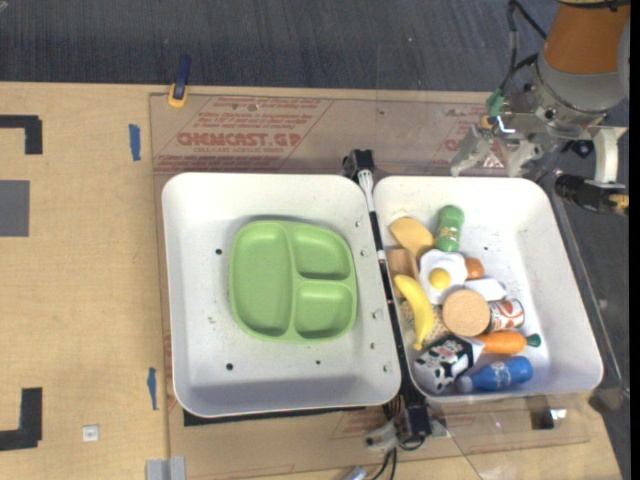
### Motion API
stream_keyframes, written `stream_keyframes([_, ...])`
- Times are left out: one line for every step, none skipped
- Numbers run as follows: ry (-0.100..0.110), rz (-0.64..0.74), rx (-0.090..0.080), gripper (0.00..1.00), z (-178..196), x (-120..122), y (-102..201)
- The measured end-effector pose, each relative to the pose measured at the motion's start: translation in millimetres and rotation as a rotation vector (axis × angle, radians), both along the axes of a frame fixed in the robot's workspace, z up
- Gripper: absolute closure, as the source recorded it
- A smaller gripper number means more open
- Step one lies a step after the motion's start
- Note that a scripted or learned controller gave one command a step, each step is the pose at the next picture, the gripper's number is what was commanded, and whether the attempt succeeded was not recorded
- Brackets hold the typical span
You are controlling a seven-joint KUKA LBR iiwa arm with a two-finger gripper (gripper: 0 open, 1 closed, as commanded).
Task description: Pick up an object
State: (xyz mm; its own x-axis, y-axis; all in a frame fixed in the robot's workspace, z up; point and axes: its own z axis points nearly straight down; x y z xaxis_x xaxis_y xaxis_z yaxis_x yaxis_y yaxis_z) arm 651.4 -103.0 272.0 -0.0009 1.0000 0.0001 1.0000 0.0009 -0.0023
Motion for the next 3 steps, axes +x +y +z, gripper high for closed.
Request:
stream_keyframes([-0.015, -0.082, -0.001, 0.0, -171.9, 1.8, 11.3])
stream_keyframes([-0.018, -0.083, -0.001, 1.0, -161.5, 2.9, 11.7])
stream_keyframes([-0.002, 0.198, 0.002, 1.0, -56.7, -93.1, 65.5])
